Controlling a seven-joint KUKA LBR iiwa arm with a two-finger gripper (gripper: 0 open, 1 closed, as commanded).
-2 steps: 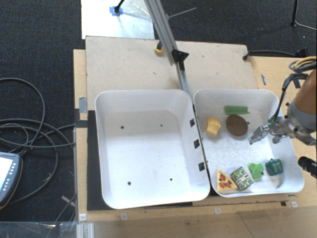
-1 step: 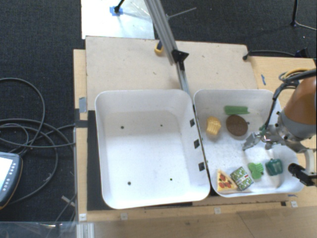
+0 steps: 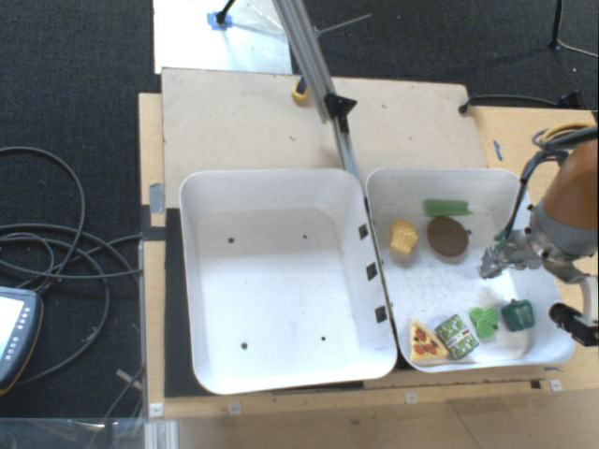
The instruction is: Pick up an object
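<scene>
Two shallow white bins sit side by side on the worktop (image 3: 243, 120). The left bin (image 3: 201, 195) has a bare white floor marked by a few small dark dots. The right bin (image 3: 393, 187) holds all the loose objects: a long green piece (image 3: 446, 208) lies near its far wall, with a round brown disc (image 3: 448, 237) just in front of it and a small yellow corn-like piece (image 3: 403, 237) to the disc's left, near the wall shared with the left bin. Along the near edge lie a pizza-slice shape (image 3: 426, 343), a green patterned box (image 3: 456, 336) touching it, a bright green lumpy piece (image 3: 484, 321) and a dark green cup-like object (image 3: 517, 315). The grey arm (image 3: 571, 204) reaches in from the right, and its jaws (image 3: 493, 262) hang over the right side of the right bin, between the brown disc and the dark green object; whether they stand apart or together cannot be told, and nothing is seen between them.
</scene>
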